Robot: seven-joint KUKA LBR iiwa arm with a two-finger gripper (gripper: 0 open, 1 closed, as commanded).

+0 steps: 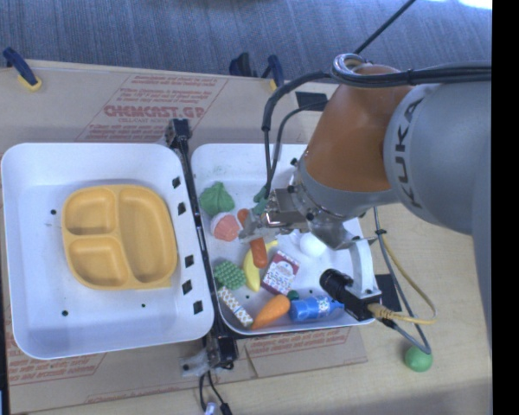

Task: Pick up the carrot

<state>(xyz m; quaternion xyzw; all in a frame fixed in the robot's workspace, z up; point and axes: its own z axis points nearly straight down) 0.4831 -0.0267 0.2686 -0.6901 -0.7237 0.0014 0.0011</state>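
While the grey arm (432,145) with its orange band reaches in from the right, its wrist hangs over the middle of the right bin (233,158), and the gripper (261,221) sits low among the toys there. Whether it is spread or closed cannot be told from this angle, since the wrist housing covers most of it.

The carrot (271,310) lies at the near edge of the right bin, tilted, with its tip pointing toward the near left corner. It is apart from the gripper, nearer to the viewer. Just right of it and touching it lies a blue bottle (316,309). Left of the carrot is a small checkered red and white piece (234,304), and beyond that a green bumpy toy (228,273). A red and white packet (279,275) sits just beyond the carrot, beside a yellow banana shape (252,275). Farther off lie a pink round toy (227,227) and a green leafy toy (216,199).

The left bin (26,232) holds a yellow divided tray (119,235) with three compartments. On the tabletop (450,258), near right of the bins, rests a small green ball (419,358).
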